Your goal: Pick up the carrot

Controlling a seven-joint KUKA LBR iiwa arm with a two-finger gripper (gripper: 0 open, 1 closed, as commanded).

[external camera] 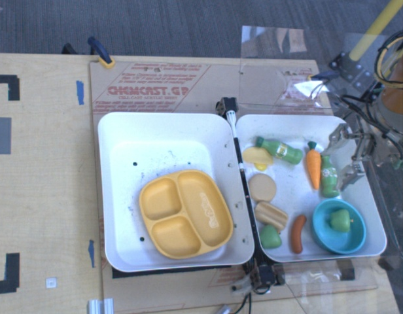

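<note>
We see metal two-finger claw (349, 154) spread wide at right bin's far rim (286, 118); tapered orange plastic carrot (313, 167) just left, bare floor between.

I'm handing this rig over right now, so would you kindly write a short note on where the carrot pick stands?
Gripper: open, over the right bin's right side, holding nothing.
Carrot: lying in the right bin, just left of the gripper, beside a green bottle.
Nearby: blue bowl with a green item inside, sausage, second green bottle. Yellow divided plate sits in the left bin.
Done: arm brought near the carrot.
Left: close on the carrot and lift it.
</note>
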